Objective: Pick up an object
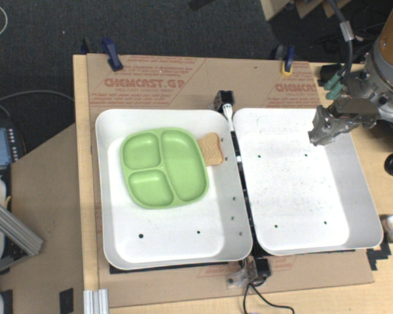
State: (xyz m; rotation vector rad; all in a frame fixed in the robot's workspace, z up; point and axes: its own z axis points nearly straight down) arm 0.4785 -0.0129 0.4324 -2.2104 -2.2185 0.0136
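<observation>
Nearest the lens, both white bins meet along the tabletop's middle; one tan biscuit-like piece [211, 149] lies in the left bin [164, 241], touching the right edge of one green divided plate [164, 167]; the end effector [319, 133] hovers over the right bin's [314, 227] far edge, grasping nothing, its state unclear; the approach is in hand, and I judge the next move must cross leftward and descend.

The two bins [177, 250] are white, with small dark dots. The divided plate [164, 168] is light green. The flat piece [211, 149] beside it is tan, like a cracker. The board [144, 77] under the bins is brown with red printed letters. One clamp [111, 54] is blue.
</observation>
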